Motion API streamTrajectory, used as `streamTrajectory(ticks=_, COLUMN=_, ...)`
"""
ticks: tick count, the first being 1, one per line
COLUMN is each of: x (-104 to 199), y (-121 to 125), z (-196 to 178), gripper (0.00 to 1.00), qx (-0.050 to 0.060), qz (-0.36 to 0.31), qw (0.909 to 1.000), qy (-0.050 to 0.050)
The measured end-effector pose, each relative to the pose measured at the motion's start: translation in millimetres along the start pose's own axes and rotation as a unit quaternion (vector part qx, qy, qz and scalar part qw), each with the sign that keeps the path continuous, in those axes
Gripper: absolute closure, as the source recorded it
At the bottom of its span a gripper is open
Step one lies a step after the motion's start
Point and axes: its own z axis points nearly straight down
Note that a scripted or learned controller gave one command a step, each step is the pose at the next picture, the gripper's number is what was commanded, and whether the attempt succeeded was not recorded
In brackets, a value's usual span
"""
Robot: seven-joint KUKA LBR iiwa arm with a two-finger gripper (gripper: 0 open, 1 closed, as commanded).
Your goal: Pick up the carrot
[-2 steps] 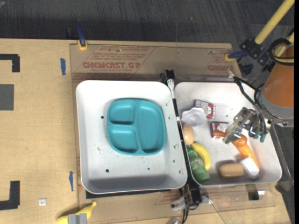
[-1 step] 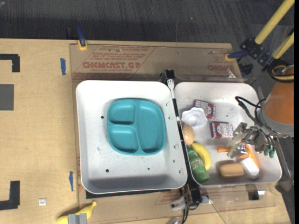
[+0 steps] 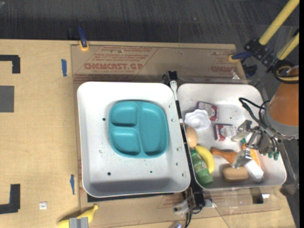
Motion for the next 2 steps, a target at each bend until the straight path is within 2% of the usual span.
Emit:
streamTrajectory(ticks=1, x=1, y=-1, z=38, gripper=0.00, qx=-0.003, qz=-0.043, qw=0.9988, qy=-0.020)
streamTrajectory(ticks=2, x=15, y=7, z=51, gripper=0.00, qx=0.002, qz=-0.181, qw=0.9834, qy=-0.009)
